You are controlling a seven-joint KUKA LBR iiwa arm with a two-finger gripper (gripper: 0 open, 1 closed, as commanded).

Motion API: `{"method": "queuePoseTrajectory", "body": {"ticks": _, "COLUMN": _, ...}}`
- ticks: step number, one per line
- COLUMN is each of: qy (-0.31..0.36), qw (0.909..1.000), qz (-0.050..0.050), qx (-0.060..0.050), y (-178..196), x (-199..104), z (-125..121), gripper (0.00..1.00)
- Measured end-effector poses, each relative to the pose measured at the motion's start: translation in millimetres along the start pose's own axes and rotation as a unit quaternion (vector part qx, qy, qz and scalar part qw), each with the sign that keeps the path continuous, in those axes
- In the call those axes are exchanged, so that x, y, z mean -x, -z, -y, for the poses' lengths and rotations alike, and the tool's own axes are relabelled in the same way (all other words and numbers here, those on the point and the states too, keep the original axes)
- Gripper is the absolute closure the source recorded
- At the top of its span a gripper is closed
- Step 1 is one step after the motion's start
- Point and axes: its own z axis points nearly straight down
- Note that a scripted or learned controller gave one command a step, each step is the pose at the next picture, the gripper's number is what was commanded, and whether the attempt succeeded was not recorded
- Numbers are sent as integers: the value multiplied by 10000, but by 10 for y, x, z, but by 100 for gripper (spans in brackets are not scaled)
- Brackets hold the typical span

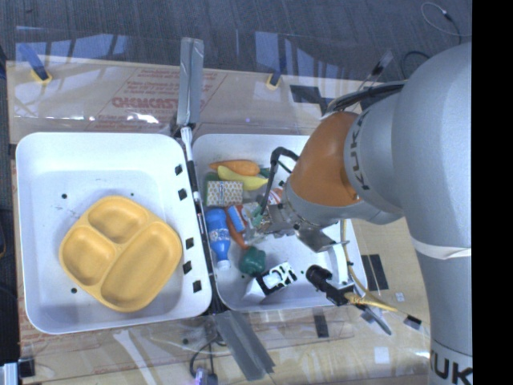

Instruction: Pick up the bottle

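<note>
A blue bottle with a white cap [217, 233] lies along the left wall of the right bin [240, 297], cap toward the front. My gripper [258, 223] hangs low over the bin's middle, just right of the bottle, amid the clutter. The orange wrist band and the grey arm hide most of the bin's right half.
Around the bottle lie a yellow banana [240, 169], a green-and-tan box [224, 192], an orange-red item [235, 224], a dark green object [253, 258] and a black-and-white object [276, 278]. The left bin [40, 175] holds a yellow divided plate [120, 251].
</note>
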Motion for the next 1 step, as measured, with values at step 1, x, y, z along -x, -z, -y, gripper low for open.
{"method": "queuePoseTrajectory", "body": {"ticks": 1, "qy": -1, "qw": 10000, "qz": 2, "qx": 1, "y": 1, "x": 1, "z": 0, "gripper": 0}}
